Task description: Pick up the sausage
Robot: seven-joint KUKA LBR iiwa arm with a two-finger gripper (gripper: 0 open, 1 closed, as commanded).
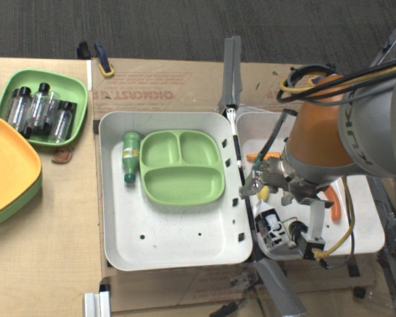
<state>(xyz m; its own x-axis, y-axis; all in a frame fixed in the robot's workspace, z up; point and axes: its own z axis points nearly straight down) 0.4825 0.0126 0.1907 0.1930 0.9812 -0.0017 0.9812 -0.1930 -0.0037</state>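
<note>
- The grey arm with its orange band (317, 144) sits nearest the lens, reaching in from the right and covering much of the right shallow white bin (366, 238).
- The gripper (257, 185) is low over that bin's left side, near the wall shared with the other bin; I cannot tell whether it is open or closed.
- The reddish-orange sausage (334, 202) lies in the right bin, on the far side of the wrist from the gripper, apart from it.
- A small orange piece (253, 157) lies near that bin's upper left.
- The left shallow white bin (178, 243) holds a green three-compartment plastic plate (181, 167), with a green bottle (130, 156) lying just beside the plate's left edge.
</note>
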